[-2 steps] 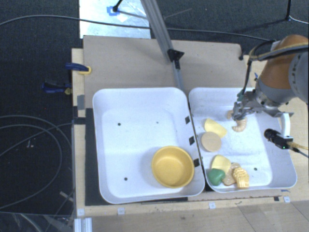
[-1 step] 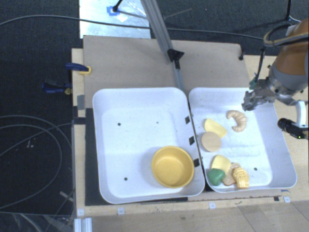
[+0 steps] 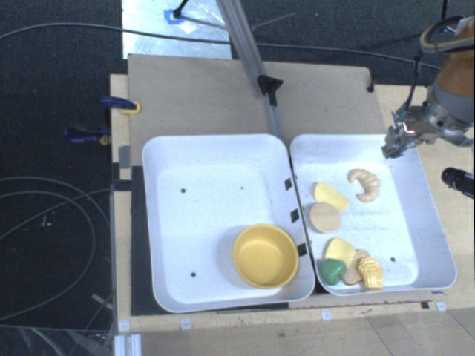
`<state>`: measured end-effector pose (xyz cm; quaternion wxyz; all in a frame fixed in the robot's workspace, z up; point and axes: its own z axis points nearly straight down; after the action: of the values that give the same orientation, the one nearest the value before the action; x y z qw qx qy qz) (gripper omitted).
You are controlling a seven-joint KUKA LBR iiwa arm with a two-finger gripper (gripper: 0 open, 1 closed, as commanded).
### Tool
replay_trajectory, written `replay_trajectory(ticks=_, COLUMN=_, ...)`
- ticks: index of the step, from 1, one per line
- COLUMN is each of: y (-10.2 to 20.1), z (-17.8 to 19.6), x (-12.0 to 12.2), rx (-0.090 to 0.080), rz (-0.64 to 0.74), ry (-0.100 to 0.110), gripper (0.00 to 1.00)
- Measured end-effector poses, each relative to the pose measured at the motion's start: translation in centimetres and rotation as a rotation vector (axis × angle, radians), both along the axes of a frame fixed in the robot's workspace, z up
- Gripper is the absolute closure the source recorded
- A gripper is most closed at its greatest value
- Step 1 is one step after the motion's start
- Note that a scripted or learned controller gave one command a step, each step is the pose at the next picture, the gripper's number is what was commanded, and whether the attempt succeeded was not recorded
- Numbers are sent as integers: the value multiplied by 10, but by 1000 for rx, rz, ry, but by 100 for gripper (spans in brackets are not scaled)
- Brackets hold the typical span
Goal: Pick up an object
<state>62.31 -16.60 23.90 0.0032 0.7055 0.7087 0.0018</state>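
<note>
My gripper (image 3: 396,144) hangs over the far right corner of the right bin (image 3: 415,221), above and to the right of a tan croissant (image 3: 365,183). Nothing shows between its fingers. Below the croissant lie a pale yellow wedge (image 3: 330,196) and a round beige disc (image 3: 324,217). At the bin's near edge sit a second yellow piece (image 3: 338,248), a green piece (image 3: 332,271), a small tan piece (image 3: 354,271) and a yellow corn-like piece (image 3: 370,272), bunched together. A yellow bowl (image 3: 266,255) stands in the left bin (image 3: 200,199).
A slanted grey pole (image 3: 245,39) ends at a black clamp (image 3: 269,86) behind the bins. A blue and yellow clamp (image 3: 119,104) grips the bench's left edge. Cables lie on the dark floor at the left.
</note>
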Motion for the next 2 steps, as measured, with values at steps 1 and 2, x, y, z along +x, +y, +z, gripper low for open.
replay_trajectory(ticks=1, y=52, z=10, x=-6, rx=4, rz=6, ry=5, gripper=100)
replay_trajectory(ticks=2, y=106, z=18, x=-12, rx=4, rz=7, ry=5, gripper=100)
